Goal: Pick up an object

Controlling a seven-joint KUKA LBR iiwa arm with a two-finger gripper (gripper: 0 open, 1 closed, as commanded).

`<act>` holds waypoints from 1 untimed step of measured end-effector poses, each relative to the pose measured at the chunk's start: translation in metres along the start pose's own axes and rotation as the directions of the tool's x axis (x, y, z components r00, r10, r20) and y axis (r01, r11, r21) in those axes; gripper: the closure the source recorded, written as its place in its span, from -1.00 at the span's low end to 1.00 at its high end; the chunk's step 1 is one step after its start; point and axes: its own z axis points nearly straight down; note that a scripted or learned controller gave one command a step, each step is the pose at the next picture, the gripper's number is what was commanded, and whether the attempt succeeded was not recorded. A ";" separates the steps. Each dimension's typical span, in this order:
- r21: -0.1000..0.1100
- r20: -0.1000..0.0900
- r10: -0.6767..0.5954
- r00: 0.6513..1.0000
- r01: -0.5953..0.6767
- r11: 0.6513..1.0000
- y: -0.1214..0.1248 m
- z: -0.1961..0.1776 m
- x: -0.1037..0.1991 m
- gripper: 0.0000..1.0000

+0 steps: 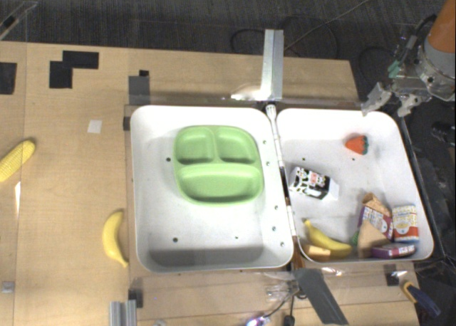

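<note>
Two white bins side by side; the left bin [142,175] holds a green tray [216,163]. In the right bin [399,139] lie a banana [326,240], a black-and-white carton [311,183] and a strawberry [358,144]. My gripper [390,98] hovers spread wide, holding nothing, above the far right corner; I should drop straight onto the strawberry, nearest and standing alone

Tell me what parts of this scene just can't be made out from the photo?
- The arm: the camera view's right edge cuts it off, leaving just the wrist.
- The gripper: small and blurred against dark floor, so its grip is unreadable.
- Cartons in the right bin: labels too small to read, packed closely together.
- The black-and-white packet: print too blurred to identify.
</note>
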 end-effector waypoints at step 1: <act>0.002 0.000 -0.001 1.000 0.001 1.000 -0.014 0.126 -0.003 -1.00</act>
